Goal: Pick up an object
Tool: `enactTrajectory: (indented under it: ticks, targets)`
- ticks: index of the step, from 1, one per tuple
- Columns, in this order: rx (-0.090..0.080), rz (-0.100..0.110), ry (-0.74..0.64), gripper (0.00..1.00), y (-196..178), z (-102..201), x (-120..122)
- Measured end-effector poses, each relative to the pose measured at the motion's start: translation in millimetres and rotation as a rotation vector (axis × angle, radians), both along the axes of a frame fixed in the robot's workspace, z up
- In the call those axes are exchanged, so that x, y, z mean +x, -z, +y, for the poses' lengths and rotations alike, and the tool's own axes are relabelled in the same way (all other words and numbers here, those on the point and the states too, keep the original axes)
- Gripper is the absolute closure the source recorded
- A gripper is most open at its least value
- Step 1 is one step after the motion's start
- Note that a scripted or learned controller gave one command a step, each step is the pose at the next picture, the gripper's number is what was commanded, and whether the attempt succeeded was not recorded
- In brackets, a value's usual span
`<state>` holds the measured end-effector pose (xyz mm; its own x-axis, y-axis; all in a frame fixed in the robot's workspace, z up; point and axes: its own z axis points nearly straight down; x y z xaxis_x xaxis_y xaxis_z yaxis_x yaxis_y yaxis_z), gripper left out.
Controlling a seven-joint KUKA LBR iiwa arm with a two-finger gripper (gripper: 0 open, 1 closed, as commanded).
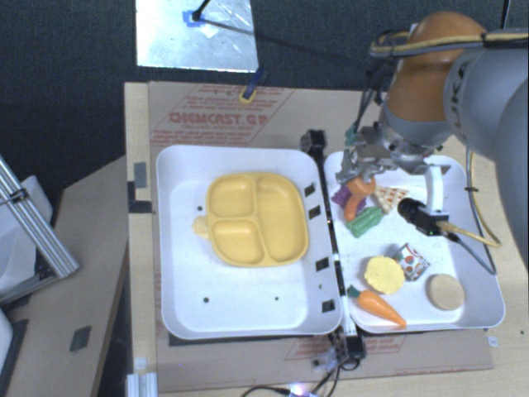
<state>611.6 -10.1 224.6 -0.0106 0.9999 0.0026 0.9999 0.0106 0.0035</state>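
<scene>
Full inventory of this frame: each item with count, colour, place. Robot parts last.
Bins: 2, white, side by side on the bench.
Tray: 1, yellow, three compartments, in the left bin.
Carrot: 1, orange with green top, right bin, near front edge.
Yellow disc: 1, right bin, just behind the carrot.
Tan disc: 1, right bin, front right.
Small box: 1, patterned, beside the yellow disc.
Pizza slice: 1, right bin, back.
Green piece: 1, right bin, under the gripper.
Purple piece: 1, right bin, by the divider.
Foil sheet: 1, silver, behind the bench.
Gripper: 1, over the back of the right bin.
Arm: 1, grey and orange, from the right.
</scene>
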Motion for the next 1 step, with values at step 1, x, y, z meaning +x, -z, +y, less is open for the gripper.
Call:
enactTrajectory:
  ticks: [1]
  targets:
    - [0.0,0.001,0.0,1.0,-6.5,58.3,1.4]
